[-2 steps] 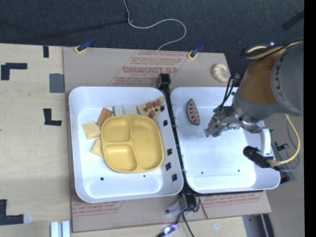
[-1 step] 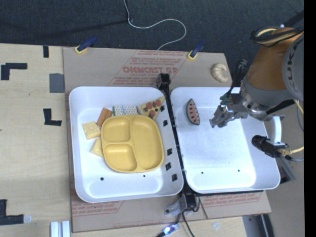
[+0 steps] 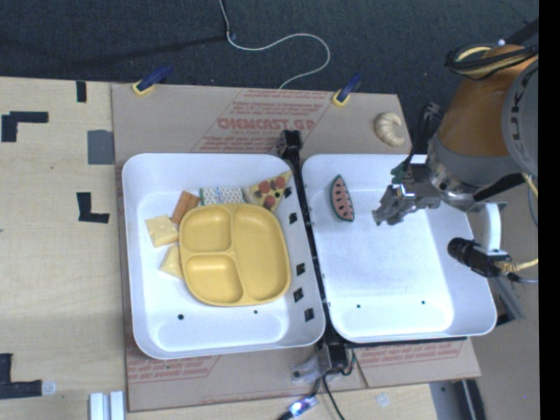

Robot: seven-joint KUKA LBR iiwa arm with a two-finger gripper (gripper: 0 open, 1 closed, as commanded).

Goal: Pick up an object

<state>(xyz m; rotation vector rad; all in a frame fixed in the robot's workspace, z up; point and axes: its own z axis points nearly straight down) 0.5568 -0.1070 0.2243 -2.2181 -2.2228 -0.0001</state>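
A watermelon slice (image 3: 341,198) lies in the right bin (image 3: 394,313) near its upper left corner. My gripper (image 3: 388,213) hangs over the right bin's upper middle, a short way to the right of the slice and apart from it. The left bin (image 3: 149,322) holds a yellow divided plate (image 3: 235,254). Around the plate's upper and left edges lie a pizza slice (image 3: 270,189), a brown cracker (image 3: 184,206), a pale cracker (image 3: 161,231) and a patterned piece (image 3: 220,196).
A beige shell-like object (image 3: 391,128) rests on the cardboard behind the right bin. A black clip (image 3: 290,141) sits where the bins meet at the back. Blue-yellow clamps (image 3: 151,79) hold the cardboard's rear corners. A white cable (image 3: 271,42) loops behind.
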